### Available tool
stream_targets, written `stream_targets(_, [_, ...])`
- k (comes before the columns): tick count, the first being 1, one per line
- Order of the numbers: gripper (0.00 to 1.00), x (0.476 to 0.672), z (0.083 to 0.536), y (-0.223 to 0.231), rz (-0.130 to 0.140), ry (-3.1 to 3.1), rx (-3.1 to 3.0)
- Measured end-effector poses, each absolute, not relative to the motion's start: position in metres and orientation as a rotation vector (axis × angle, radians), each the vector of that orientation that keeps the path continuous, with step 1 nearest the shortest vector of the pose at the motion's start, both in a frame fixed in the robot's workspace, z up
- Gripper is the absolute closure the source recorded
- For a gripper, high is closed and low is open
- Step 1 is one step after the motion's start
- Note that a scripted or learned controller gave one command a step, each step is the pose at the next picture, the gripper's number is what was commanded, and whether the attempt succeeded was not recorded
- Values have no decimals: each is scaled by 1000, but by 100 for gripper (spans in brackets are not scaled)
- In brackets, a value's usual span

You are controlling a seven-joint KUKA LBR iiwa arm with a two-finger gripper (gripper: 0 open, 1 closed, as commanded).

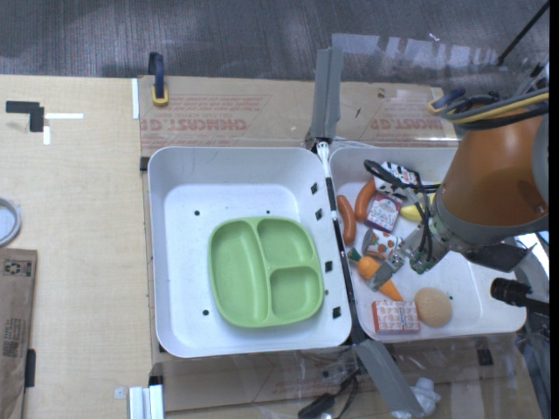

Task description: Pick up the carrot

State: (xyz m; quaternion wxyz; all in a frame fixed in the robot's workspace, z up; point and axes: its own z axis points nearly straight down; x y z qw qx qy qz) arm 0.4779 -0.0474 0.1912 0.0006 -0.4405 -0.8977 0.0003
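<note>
The carrot (387, 285) lies in the right bin (489, 317), near its front left, orange with a green bit at its upper end. My gripper (400, 258) hangs low over the bin directly above the carrot's upper end, under the arm's orange band (498, 177). The gripper's body covers part of the carrot. Whether the two touch I cannot tell.
Around the carrot lie a red sausage (347, 219), a red-and-white packet (383, 212), a yellow piece (410, 210), a bread roll (432, 307) and a small red box (395, 318). The left bin (175, 234) holds a green divided plate (266, 271).
</note>
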Motion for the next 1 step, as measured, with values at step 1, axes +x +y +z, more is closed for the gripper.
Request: stream_targets(1, [0,477,131,-98,0,-2919,-1155])
